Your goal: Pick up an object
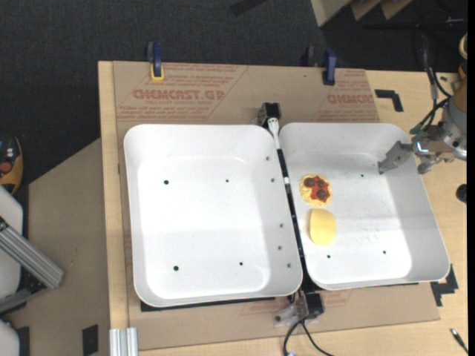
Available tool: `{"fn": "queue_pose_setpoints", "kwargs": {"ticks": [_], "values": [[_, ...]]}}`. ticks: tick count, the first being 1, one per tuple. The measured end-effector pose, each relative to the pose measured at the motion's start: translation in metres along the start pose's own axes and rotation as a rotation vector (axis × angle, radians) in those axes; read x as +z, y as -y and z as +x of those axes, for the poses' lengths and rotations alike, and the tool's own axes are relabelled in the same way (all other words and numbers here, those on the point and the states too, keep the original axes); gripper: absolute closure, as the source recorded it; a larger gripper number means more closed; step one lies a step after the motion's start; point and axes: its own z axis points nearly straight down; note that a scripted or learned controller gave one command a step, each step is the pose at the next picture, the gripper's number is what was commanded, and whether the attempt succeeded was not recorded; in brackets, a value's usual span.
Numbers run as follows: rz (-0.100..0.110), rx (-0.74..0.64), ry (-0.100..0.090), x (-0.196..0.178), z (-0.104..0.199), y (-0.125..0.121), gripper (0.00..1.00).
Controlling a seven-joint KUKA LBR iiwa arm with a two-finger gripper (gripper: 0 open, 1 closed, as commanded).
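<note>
Yellow oval obj in right bin, long axis near-far.

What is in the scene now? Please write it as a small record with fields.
left bin: white, shallow
right bin: white, shallow, holds two objects near its left wall
object 1: round yellow piece with red and dark topping
object 2: plain yellow piece, just below object 1
gripper: at the right bin's upper right edge, apart from both objects
task state: nothing picked up yet
</note>
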Motion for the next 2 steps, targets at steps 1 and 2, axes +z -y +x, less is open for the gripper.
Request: {"fn": "queue_pose_setpoints", "kwargs": {"ticks": [1, 2], "values": [[0.002, -0.011, -0.006, 0.043, 0.111, -0.045, 0.0], [0.008, 0.001, -0.004, 0.104, 0.129, 0.009, 0.0]]}}
